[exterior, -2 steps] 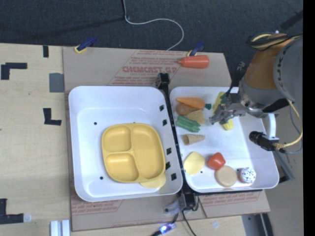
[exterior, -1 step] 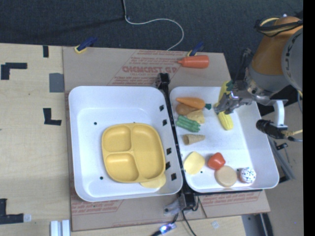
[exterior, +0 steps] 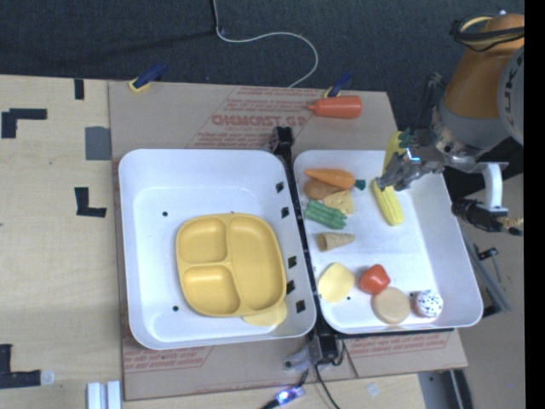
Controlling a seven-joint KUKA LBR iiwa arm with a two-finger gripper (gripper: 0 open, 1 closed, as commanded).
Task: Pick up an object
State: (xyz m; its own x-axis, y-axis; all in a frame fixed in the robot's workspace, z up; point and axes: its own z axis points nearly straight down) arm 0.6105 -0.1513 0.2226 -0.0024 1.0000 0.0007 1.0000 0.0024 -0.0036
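The right bin (exterior: pixel 443 228) holds several toy foods: a carrot (exterior: pixel 330 177), a yellow wedge (exterior: pixel 340 200), a green pod (exterior: pixel 324 215), a cone (exterior: pixel 335 241), a corn cob (exterior: pixel 388 203), a yellow lump (exterior: pixel 335 282), a red tomato (exterior: pixel 374 279), a tan disc (exterior: pixel 392 306) and a white dotted ball (exterior: pixel 427 303). My gripper (exterior: pixel 397 177) hangs over the bin's upper right part, just above the corn cob's top end. Nothing shows between its fingers.
The left bin (exterior: pixel 145 228) carries a yellow divided plate (exterior: pixel 230 264) with a pale yellow piece (exterior: pixel 266 317) under its lower edge. An orange carrot-like toy (exterior: pixel 337 106) lies on the cardboard behind the bins. A white cable (exterior: pixel 255 37) runs across the dark floor.
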